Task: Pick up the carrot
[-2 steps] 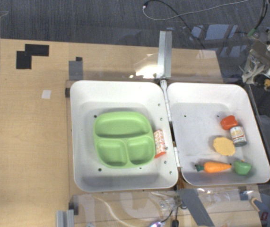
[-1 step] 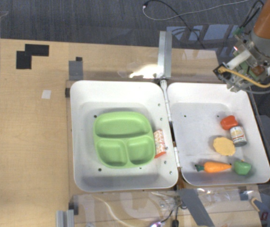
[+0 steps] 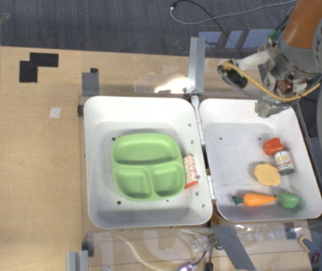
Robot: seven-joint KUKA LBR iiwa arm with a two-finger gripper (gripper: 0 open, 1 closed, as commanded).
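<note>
The carrot (image 3: 255,199) is orange with a small green top at its left end. It lies flat near the front edge of the right bin (image 3: 228,151), pointing left to right. My gripper (image 3: 267,106) hangs over that bin's far right corner, below the grey wrist and orange band, well behind the carrot and apart from it. Nothing shows in its grasp.
A green rounded item (image 3: 289,200) touches the carrot's right end. A flat yellow disc (image 3: 268,174) and a small jar with a red cap (image 3: 279,154) lie just behind. The left bin (image 3: 98,123) holds a green divided plate (image 3: 148,165) and a small striped packet (image 3: 190,171).
</note>
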